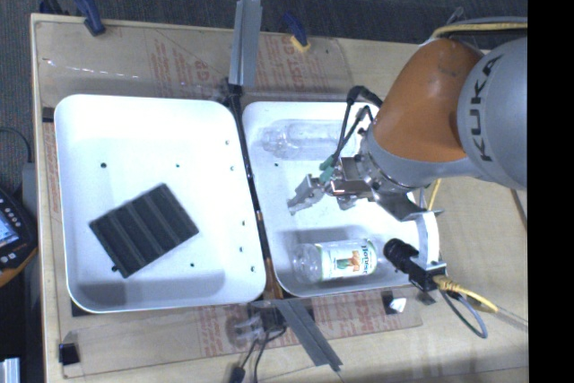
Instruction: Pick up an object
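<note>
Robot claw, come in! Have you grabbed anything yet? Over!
Gripper over right bin, nothing seen between its fingers. Labelled bottle lies near the bin's front, clear bottle at the back. Black ridged panel in left bin. Nothing blocking.

A single fixed camera looks down at a slant from above the bench (134,49), near enough that the two white bins (143,117) fill mid-frame. Dark floor runs along 12 o'clock, the bench's near edge along 6, and the arm (466,103) enters from 3 o'clock.
</note>
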`<state>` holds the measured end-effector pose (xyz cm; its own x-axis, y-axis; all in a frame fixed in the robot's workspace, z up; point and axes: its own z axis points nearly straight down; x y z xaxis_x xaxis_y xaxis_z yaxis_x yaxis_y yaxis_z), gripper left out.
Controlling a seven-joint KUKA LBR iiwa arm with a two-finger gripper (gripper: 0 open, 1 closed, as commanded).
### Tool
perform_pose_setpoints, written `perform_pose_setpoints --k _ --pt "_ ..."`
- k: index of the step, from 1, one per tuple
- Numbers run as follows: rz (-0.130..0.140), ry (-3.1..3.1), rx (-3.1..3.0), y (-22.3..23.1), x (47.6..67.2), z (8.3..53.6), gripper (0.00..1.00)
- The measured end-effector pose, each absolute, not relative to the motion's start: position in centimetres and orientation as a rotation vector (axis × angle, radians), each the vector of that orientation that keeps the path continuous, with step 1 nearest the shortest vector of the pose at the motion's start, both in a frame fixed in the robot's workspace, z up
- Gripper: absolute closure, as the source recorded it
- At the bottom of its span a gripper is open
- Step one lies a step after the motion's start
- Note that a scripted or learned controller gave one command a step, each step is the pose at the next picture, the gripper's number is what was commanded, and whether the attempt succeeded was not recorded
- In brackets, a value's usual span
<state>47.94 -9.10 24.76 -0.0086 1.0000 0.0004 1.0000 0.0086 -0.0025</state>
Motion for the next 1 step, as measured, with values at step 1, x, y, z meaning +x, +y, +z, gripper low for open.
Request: perform_pose_setpoints --k 1 --pt "0.004 -2.235 -2.204 -19.05 47.62 14.93 0.00"
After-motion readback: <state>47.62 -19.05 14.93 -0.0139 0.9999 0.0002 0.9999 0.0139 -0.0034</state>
